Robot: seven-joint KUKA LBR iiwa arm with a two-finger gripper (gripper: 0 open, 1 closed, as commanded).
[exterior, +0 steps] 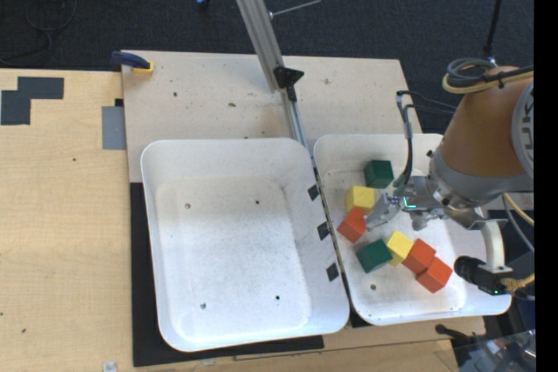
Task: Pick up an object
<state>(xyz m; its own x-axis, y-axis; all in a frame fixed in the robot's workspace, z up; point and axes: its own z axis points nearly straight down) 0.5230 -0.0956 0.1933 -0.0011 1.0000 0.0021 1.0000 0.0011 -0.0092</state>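
Camera view: you see the gripper low in the right bin, its tip among the blocks; whether it is open or closed, you cannot tell. A yellow block sits at its 11 o'clock, an orange block at 8, a green block at 12. The left bin lies at 9 o'clock.

My arm is a fat rounded barrel, orange across the upper band and grey beneath it. A beige cable loops over my top, and a thin dark one trails beside me. My gripper is silvery metal with a small teal light.
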